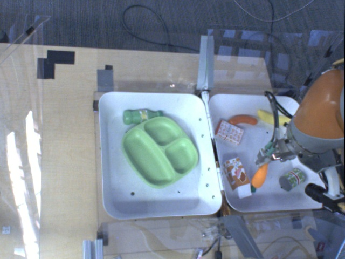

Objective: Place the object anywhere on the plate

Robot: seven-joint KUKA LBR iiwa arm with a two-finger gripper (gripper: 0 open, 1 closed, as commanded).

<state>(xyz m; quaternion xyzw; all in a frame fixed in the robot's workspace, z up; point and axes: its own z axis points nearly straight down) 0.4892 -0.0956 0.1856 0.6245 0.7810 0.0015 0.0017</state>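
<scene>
Two white bins sit side by side on the tabletop. The green plate [160,151] lies in the left bin [113,198]; the end effector [268,154] hangs just above the carrot [259,177] in the right bin [269,201], grip state unclear.

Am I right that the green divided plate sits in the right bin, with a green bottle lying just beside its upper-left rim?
Not quite: the camera view shows the green divided plate in the left bin, not the right one. The rest holds: the green bottle lies just beside the plate's upper-left rim.
</scene>
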